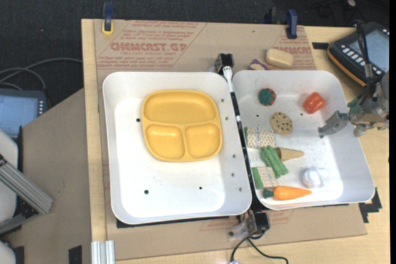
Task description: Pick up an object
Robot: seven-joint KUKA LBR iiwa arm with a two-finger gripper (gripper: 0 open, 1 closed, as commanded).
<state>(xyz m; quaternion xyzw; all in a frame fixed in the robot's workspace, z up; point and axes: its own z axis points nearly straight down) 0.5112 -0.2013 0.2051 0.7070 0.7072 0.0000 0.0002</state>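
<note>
Reaching in over the table's right edge, the grey claw (pixel 331 125) hangs above the right white bin (pixel 352 161), its opening impossible to judge, with the small red pepper-shaped toy (pixel 313 102) nearest as a likely target.

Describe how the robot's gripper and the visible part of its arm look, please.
At the right edge of the camera view, the gripper is a small grey metal piece with dark parts, its tip pointing left over the right bin. Behind it sits a blocky grey and dark wrist section with a faint greenish tint. A thin dark rod or cable rises above it. No markings can be read.
</note>
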